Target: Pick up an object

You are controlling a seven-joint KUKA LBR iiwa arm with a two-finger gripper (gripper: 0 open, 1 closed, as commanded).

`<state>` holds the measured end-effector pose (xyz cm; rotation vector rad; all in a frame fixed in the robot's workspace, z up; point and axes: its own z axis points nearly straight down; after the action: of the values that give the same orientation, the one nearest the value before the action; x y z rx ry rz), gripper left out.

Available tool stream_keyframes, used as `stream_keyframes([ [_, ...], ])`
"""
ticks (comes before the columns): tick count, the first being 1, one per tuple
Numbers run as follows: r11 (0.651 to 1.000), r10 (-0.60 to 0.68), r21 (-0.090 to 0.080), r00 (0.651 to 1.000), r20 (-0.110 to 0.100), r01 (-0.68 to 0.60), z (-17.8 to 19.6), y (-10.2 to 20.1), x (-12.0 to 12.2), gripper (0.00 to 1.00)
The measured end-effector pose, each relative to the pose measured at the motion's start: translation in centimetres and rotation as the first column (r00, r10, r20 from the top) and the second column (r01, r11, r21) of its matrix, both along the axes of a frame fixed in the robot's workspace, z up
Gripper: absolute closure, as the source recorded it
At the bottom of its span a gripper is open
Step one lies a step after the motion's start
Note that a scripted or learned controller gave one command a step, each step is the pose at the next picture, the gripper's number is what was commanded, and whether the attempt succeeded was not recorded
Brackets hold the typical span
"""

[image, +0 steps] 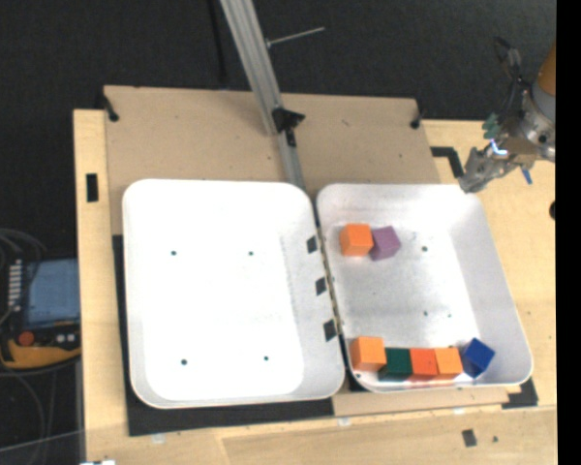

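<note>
Above the right bin's far right corner hangs the gripper, jaw state impossible to tell; orange block touches purple block inside.

arm: cut off at right edge | gripper: small, blurred, state perhaps unreadable
</note>
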<state>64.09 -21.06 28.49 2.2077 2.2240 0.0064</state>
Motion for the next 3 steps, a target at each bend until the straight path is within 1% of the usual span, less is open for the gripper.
stream_keyframes([
  [1, 1.000, -0.002, 0.002, 1.000, -0.008, 0.002, 0.4, 4.7, -0.3, 1.00],
  [2, 1.000, -0.003, 0.002, 1.000, -0.009, 0.003, 0.4, 9.1, -1.7, 1.00],
  [3, 1.000, -0.001, 0.003, 1.000, -0.008, 0.001, 0.3, 15.0, -2.8, 1.00],
])
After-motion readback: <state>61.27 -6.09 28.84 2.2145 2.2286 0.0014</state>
